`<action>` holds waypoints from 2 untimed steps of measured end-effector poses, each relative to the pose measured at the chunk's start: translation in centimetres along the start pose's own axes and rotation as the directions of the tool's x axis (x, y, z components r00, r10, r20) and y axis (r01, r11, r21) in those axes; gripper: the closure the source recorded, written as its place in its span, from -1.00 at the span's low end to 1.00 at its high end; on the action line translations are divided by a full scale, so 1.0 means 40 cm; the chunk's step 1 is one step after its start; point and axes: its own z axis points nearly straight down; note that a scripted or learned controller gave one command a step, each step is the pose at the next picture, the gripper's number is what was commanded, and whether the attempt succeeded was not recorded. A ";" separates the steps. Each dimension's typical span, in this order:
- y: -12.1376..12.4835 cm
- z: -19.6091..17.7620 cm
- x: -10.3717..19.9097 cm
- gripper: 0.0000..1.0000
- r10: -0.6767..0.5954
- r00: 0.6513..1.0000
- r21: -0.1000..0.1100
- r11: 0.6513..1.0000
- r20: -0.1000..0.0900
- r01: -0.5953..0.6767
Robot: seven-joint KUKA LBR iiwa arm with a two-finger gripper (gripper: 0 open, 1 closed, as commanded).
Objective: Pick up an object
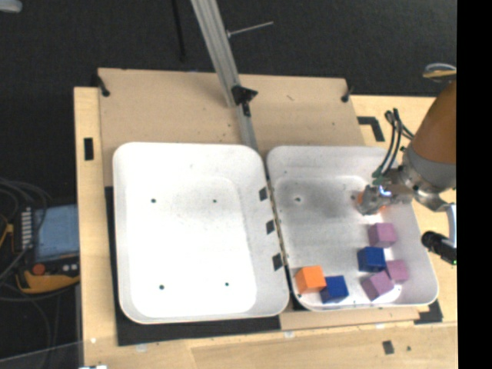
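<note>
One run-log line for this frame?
end effector: low in right bin | blocks: lying in bin, near corner | nothing seen held

The pale tan wooden counter (88, 206) carries two shallow white plastic bins set side by side, their inner edges touching. The left white bin (131, 167) and the right white bin (307, 167) rest on a black mat (192, 327) whose edge shows along their near side. A slanted grey metal pole (219, 44) meets the counter behind the bins.
</note>
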 end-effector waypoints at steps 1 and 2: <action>-0.009 -0.152 -0.020 1.00 0.000 1.000 -0.001 1.000 0.001 0.000; -0.007 -0.315 -0.022 1.00 -0.008 1.000 -0.002 1.000 0.001 0.008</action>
